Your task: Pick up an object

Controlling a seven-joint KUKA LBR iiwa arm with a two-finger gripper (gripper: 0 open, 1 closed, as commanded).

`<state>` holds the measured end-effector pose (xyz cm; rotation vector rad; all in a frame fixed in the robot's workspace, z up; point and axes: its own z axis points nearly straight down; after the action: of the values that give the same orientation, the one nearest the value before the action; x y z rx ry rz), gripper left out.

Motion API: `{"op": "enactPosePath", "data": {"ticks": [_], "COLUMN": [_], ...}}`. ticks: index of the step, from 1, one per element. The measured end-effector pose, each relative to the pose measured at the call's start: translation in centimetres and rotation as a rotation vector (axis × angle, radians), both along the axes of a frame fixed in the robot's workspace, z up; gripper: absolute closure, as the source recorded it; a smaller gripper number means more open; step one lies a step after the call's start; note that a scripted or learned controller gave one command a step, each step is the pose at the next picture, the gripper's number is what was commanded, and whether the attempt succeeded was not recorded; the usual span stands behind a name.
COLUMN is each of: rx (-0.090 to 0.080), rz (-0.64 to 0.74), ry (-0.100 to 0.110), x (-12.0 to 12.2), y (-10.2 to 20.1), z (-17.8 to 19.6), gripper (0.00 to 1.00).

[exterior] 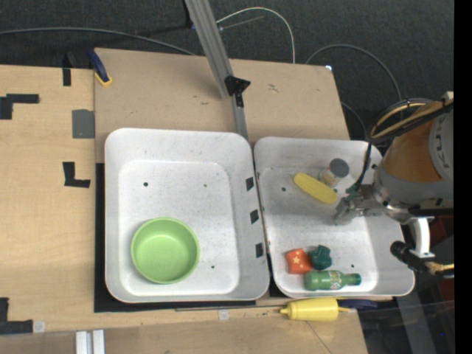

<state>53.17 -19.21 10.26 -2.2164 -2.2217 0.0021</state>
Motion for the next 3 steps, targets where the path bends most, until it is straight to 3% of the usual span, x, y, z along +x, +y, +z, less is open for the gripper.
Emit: {"op": "enactPosePath", "data": {"ticks": [3], "rx": [-0.003], "rz": [-0.001], "ry": [-0.007], "x": [-0.8], "y": [-1.3], "z": [14.0], "gripper": [1.0]}}
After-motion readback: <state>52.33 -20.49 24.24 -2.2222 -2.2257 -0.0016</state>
